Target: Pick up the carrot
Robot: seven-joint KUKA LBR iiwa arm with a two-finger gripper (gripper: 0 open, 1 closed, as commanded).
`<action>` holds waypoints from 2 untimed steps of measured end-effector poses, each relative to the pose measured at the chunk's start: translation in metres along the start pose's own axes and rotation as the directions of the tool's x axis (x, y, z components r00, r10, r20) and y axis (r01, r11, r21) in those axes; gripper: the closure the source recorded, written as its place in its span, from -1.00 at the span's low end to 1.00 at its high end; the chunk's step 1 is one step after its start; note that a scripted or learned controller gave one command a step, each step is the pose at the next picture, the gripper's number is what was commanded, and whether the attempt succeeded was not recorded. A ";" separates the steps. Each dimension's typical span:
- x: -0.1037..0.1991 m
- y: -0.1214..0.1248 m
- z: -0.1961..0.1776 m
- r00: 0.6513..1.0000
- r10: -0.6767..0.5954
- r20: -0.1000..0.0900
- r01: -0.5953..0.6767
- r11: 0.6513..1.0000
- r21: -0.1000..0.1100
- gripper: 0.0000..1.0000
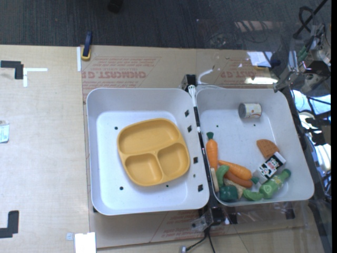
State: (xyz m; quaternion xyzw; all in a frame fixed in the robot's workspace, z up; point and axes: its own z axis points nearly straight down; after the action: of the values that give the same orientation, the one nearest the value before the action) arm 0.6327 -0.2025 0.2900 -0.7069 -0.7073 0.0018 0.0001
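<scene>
An orange carrot with a green top lies along the left wall of the right bin, its top pointing to the far side. A second orange carrot-like piece lies just right of it, slanting toward the near right. Both rest among a cluster of toy foods at the near side of that bin.
The left bin holds a yellow divided plate. In the right bin are a small can, a brown slice, a black-and-white carton, green vegetables and a dark green pepper. Cables and gear stand at the far right.
</scene>
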 end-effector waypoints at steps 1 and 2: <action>0.015 -0.051 -0.025 0.995 -0.102 0.001 0.102 0.995 0.000 -1.00; 0.033 -0.122 0.045 0.988 -0.156 -0.001 0.156 0.988 -0.001 -1.00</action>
State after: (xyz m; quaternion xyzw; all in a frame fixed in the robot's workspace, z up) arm 0.5106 -0.1693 0.2448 -0.6493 -0.7606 0.0012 0.0001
